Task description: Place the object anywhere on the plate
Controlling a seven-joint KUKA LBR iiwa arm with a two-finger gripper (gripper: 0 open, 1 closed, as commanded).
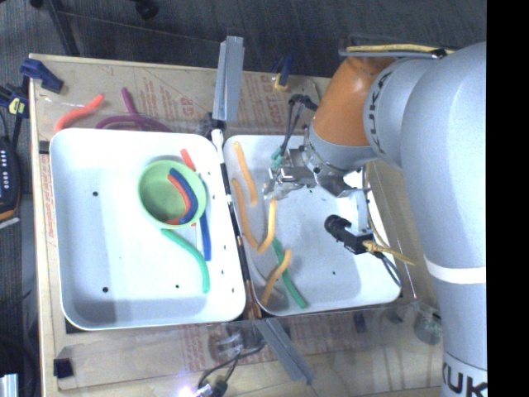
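Observation:
A green plate (157, 190) lies in the left bin (91, 246), near its upper right. A red strip (183, 198) and a blue strip (201, 213) curve across the plate's right side, and the blue one runs off its lower edge. A green strip (195, 259) lies on the bin floor just below the plate. My gripper (277, 182) hangs over the upper left of the right bin (376, 288), just above several orange strips (269, 226) that lie along that bin's left side. The wrist hides what is under the gripper.
A green strip (289, 286) lies among the orange ones at the right bin's lower left. A black plug and cable (345, 231) hang off the arm over the right bin. Red (78, 112) and purple (132, 122) tubes lie on the bench behind the left bin.

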